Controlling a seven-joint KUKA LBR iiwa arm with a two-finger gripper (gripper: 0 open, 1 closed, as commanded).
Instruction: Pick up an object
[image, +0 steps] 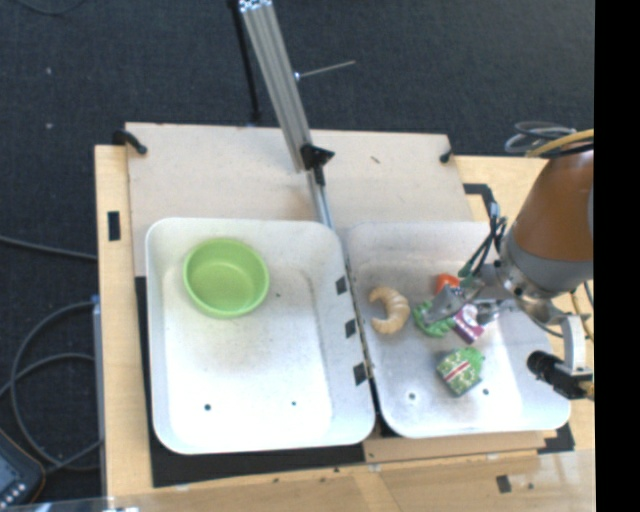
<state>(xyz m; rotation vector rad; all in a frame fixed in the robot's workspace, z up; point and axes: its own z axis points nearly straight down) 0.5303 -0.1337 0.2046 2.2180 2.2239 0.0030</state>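
Green packet (460, 370) near gripper (450, 312); writing unreadable.

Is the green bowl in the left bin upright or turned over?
Upright. The green bowl shows its open hollow and round rim facing up, resting on the left bin.

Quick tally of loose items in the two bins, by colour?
Green: 3 - bowl, ring-shaped piece, green-and-red packet
Tan: 1 - croissant-shaped toy
Orange-red: 1 - small piece
Purple-white: 1 - small item
Total: 6
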